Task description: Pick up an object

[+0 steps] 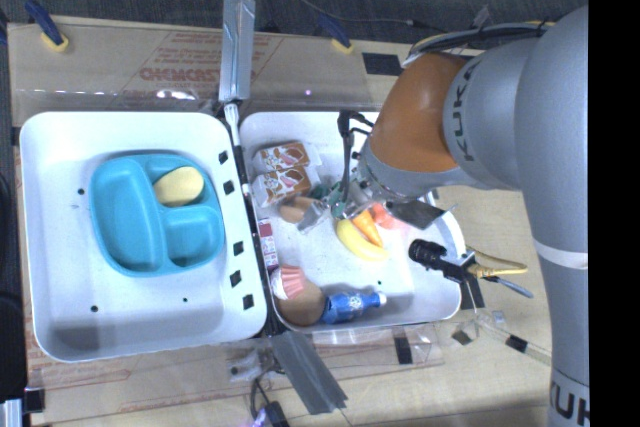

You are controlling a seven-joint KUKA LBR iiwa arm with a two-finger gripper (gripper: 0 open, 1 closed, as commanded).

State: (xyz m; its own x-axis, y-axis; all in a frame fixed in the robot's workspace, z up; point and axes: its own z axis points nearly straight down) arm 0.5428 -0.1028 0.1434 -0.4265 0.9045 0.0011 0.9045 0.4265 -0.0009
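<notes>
My gripper (342,206) hangs low in the right bin (440,310), under the orange wrist band. It is right above a yellow banana (360,242) and an orange carrot-like piece (374,219). Just to its left lies a small brown item (296,210), and beyond that a brown-and-white snack packet (282,167). Along the bin's front lie a blue bottle (350,306), a brown round object (300,305) and a pink-rimmed cup (286,281). The arm hides the bin's right part.
The left bin (50,245) holds a blue divided tray (135,215) with a yellow oval object (179,185) in its upper right compartment. A taped divider (245,215) with black clips separates the bins. Blue clamps (48,25) sit on the cardboard behind.
</notes>
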